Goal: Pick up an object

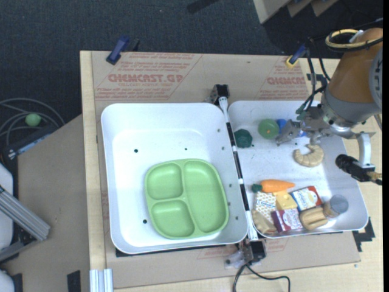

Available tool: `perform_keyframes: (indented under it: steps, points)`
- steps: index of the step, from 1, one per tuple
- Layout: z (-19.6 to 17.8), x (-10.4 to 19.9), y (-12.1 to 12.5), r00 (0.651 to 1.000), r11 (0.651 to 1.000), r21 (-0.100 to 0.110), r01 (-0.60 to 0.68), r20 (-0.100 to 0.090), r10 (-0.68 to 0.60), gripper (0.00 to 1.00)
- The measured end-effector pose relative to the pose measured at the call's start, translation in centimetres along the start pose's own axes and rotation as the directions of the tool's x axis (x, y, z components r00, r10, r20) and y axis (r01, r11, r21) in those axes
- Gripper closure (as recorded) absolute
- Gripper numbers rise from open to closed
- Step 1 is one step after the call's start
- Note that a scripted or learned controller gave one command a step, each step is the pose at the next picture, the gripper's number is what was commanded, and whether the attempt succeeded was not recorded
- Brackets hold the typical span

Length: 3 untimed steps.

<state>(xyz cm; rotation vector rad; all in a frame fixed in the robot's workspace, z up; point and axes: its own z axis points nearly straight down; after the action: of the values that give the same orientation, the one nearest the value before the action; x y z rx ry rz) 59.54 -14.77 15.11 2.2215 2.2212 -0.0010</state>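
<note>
Grey gripper (299,131) hovers near the right bin's (358,215) far edge, between green ball (268,128) and croissant (309,156); its state is unclear.

Brown bench (182,81) (printed lettering), two white bins (121,163) side by side.

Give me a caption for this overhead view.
Robot claw hovering over toy food in the right bin, beside a green tray.

A green ball (267,128), tan croissant (309,156) and orange carrot (276,186) lie loose in the right bin (346,215), with small packets (285,208) clustered at its near edge.
</note>
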Motion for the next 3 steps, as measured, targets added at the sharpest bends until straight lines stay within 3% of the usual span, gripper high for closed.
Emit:
perform_keyframes:
  steps: [1,2,3]
  points:
    - [-3.5,7.6,7.2,1.000,1.000,-0.004,0.003,-0.002,-0.003,0.00]
    - [2.3,0.3,1.5,1.000,1.000,0.003,-0.002,0.001,0.002,0.00]
    - [6.3,-4.7,-11.8,1.000,1.000,0.002,-0.003,0.000,0.003,0.00]
